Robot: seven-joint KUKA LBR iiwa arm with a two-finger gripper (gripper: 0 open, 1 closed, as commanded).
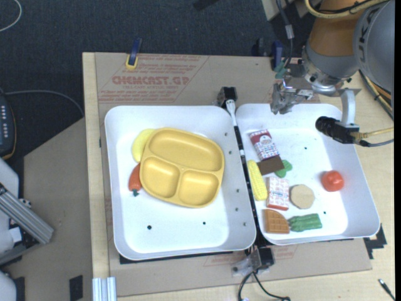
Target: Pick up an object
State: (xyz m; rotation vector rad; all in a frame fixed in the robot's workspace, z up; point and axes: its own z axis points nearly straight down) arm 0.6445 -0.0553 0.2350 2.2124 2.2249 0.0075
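Robotics lab: arm [351,24] over bench w/ bins [119,168], loose cables [376,133].

bench [156,74] — two white bins [125,187], side by side

Toy foods [279,192] lie scattered flat in rt bin, none lifted

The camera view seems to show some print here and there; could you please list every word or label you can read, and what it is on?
"CHEMCAST GP", red print, last letters unclear: on the brown board under the bins.
Red and white packet: print too small to read.
Packet beside the corn: print too blurred to read.
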